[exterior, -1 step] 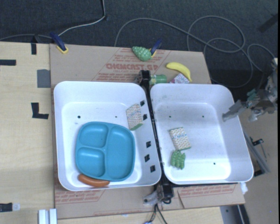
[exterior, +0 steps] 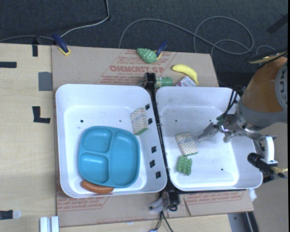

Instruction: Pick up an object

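Observation:
The right bin (exterior: 232,100) holds a small checkered pad (exterior: 186,143) and a knobbly green toy (exterior: 184,165) just in front of it. My gripper (exterior: 215,135) hangs low over this bin, to the right of the pad and apart from it. It looks open, with nothing between its fingers; the left fingertip (exterior: 204,134) points at the pad. In the left bin (exterior: 67,129) lie a blue divided plate (exterior: 108,156), an orange sausage (exterior: 96,187) at the plate's front edge, and a second checkered pad (exterior: 139,120) with a green edge against the divider.
Behind the bins, on the cardboard, lie a yellow banana (exterior: 185,72), a green leafy toy (exterior: 147,55), a small green object (exterior: 165,81) and a wrapper (exterior: 186,82). The grey arm with its orange band (exterior: 263,93) comes in over the right bin's right wall. Cables run across the dark floor at the back.

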`<control>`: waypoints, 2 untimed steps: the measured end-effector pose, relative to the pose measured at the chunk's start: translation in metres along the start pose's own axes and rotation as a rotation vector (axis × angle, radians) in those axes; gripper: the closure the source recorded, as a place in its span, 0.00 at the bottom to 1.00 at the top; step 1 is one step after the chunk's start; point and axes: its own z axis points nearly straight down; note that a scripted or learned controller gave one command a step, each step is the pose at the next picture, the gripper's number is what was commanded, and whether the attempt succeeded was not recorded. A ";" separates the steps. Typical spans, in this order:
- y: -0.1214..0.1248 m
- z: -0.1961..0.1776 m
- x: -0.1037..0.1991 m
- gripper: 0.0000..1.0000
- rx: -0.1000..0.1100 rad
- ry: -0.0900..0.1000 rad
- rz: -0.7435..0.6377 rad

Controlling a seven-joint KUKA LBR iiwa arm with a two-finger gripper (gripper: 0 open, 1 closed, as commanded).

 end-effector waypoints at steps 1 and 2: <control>0.022 0.062 0.072 0.00 -0.006 -0.001 0.000; 0.004 0.061 0.071 0.00 -0.012 -0.004 0.000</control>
